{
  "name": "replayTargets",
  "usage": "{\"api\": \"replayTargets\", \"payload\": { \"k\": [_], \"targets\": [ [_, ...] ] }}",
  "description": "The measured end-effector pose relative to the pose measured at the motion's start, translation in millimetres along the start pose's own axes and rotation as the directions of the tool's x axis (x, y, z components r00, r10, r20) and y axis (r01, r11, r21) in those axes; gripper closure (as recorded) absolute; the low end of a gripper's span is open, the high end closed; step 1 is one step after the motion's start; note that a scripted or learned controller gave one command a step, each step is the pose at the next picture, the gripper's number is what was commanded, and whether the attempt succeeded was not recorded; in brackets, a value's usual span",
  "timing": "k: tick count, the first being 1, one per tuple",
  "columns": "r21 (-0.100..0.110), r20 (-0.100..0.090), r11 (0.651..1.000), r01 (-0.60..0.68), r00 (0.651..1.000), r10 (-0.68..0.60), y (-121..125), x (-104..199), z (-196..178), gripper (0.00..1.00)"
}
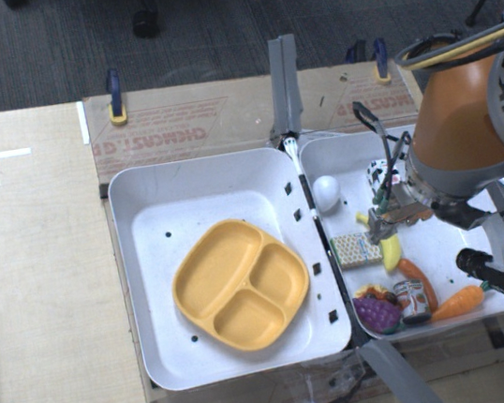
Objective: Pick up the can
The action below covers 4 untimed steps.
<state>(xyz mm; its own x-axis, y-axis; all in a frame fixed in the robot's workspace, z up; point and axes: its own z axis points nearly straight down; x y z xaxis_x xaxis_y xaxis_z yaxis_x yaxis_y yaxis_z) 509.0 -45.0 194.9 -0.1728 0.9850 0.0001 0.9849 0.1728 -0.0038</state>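
1. In the right-hand shallow white plastic bin (pixel 350 147), near its front edge, sits the small cylindrical metal can with a red-and-white label (pixel 413 298). It looks upright or slightly tilted, with its lid facing the camera.
2. Can neighbours: a purple bunch of toy grapes (pixel 378 309) touching it on the side toward the divider, an orange toy carrot (pixel 458 304) just beside it toward the bin's outer edge, and a red-orange sausage-shaped toy (pixel 414 272) close behind it.
3. The arm's dark two-finger pincer (pixel 386 219) is over the middle of the same bin, above a yellow banana-shaped toy (pixel 390 250) and near a speckled flat rectangular block (pixel 355 250). It sits short of the can, toward the bin's back edge.
4. Pincer state: cannot tell. Cables and the wrist block the tips, so it's unclear whether it's spread or closed. Nothing can-like is visible in it.
5. Progress call: the can is not picked and rests in the bin. The whole grasp is outstanding: shift toward the front edge, line up over the can, descend, close, lift.
6. Also in that bin: a white ball (pixel 325 191) near the divider at the back. The left white bin (pixel 138 261) carries a yellow three-compartment plastic plate (pixel 240 285), not relevant to the task.
7. Risk, my read: tight clutter around the can, so the grapes or sausage toy may get pinched or nudged.
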Motion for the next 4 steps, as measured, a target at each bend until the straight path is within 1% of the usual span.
{"api": "replayTargets", "payload": {
  "k": [1,2,3,4],
  "targets": [
    [-0.002,0.002,0.999,0.038,0.999,-0.038,37.6,-25.1,-112.9,0.0],
    [0.0,0.0,0.994,0.106,0.994,-0.106,13.5,-69.3,24.1,0.0],
    [-0.003,0.001,0.994,0.114,0.994,-0.114,113.6,-140.3,52.0,0.0],
    [-0.034,0.022,0.984,0.176,0.984,-0.175,33.8,-115.8,83.0,0.0]
  ]
}}
